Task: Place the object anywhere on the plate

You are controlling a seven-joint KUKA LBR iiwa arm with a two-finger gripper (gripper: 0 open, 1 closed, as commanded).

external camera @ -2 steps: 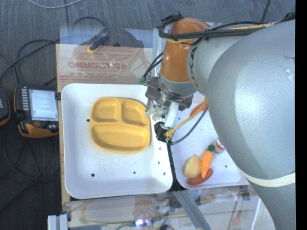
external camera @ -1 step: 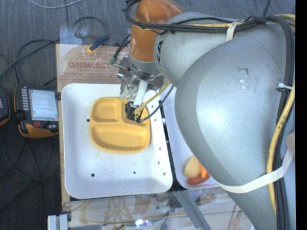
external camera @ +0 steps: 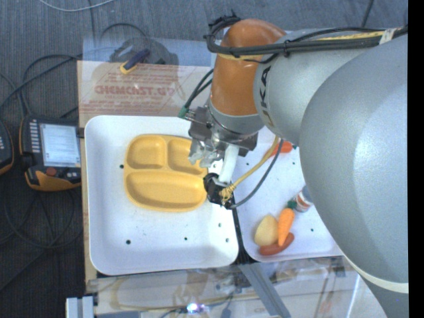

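From where I stand, the arm reaches in from the right and its orange band (external camera: 242,65) hangs over the back of the left bin (external camera: 132,244). Beneath it the claw (external camera: 202,152) sits low over the right edge of the yellow plate (external camera: 159,191), at the lip of the small upper-right compartment. The wrist blocks my line of sight, so I cannot tell whether the claw is spread, pressed together or pinching anything.

The plate lies in the middle of the left bin, and the compartments I can see look bare. The loose toy food is all in the right bin (external camera: 311,234), near its front edge: a pale yellow lump (external camera: 266,230), a carrot (external camera: 285,225) leaning against it, and a red piece (external camera: 275,248) just below the two. They are well apart from the claw. I take one of these to be the object meant, though the task does not say which.

My reading is that this is either the release step or an empty pass. The claw is where a drop would go, but I see no load. If it does carry something, the next move only calls for shifting a little left, so the piece lands inside a compartment and not on the rim, and then letting go. If it carries nothing, the arm needs to swing back across to the right bin, drop over one piece, and close on it alone. The three pieces crowd each other, which would make a clean pinch awkward.
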